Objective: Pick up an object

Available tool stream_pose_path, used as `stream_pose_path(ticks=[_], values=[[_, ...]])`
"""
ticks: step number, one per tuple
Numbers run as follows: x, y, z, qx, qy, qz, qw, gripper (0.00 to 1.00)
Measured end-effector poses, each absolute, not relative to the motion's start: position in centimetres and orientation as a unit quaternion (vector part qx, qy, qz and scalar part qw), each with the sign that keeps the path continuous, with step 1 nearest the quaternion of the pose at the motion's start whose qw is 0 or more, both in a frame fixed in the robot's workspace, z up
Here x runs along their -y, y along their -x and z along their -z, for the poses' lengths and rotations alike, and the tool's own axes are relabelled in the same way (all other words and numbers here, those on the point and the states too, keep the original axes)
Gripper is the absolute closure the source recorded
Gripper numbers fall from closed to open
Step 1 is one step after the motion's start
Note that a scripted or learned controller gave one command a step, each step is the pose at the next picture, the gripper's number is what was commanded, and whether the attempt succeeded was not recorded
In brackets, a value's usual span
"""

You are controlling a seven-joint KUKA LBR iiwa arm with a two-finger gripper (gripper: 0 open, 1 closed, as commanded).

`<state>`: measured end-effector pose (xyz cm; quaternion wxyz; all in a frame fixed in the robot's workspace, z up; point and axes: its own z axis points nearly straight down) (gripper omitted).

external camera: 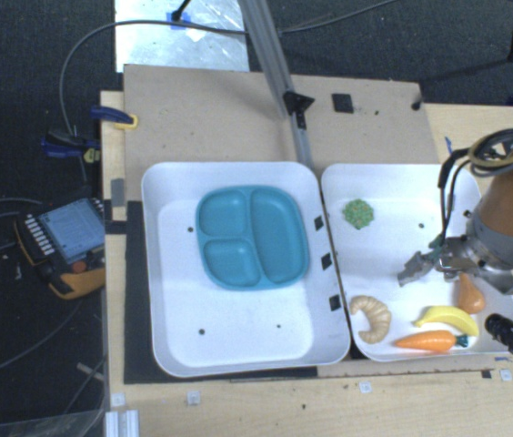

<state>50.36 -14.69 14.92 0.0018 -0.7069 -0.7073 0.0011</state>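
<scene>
Two shallow white bins sit side by side on the tan tabletop (238, 107). The left bin (175, 335) holds a blue sectioned plate (252, 237) with three compartments, lying flat near the bin's centre.

The right bin (388, 244) carries the small food items. A green broccoli-like piece (358, 213) lies alone in the upper left part of that bin, well apart from the rest. Along the bin's near edge sit a pale croissant (371, 318), a yellow banana (448, 319) and an orange carrot (427, 340); the banana rests just above the carrot, and their ends are close enough that touching cannot be ruled out. An orange, rounded item (469, 293) lies just beside the banana, partly covered by the arm, so its shape is hard to make out.

The arm (511, 212) enters from the right, its orange band cut off by the frame edge. The end effector (417, 268) hangs low over the right bin, above the banana and left of the half-hidden orange item. Its grey parts blur into each other at this size, so I cannot tell how it is set, and nothing is visibly gripped in it.

A thin grey pole (270, 53) slants across the tabletop from the top. Off to the left, a blue-faced device (65, 230) and loose cables lie on the dark floor.
</scene>
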Motion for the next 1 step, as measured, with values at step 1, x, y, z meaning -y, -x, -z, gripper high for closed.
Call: stream_pose_path(ticks=[1], values=[[14.14, -50.21, -8.82, 0.707, 0.707, -0.0004, 0.001, 0.0]])
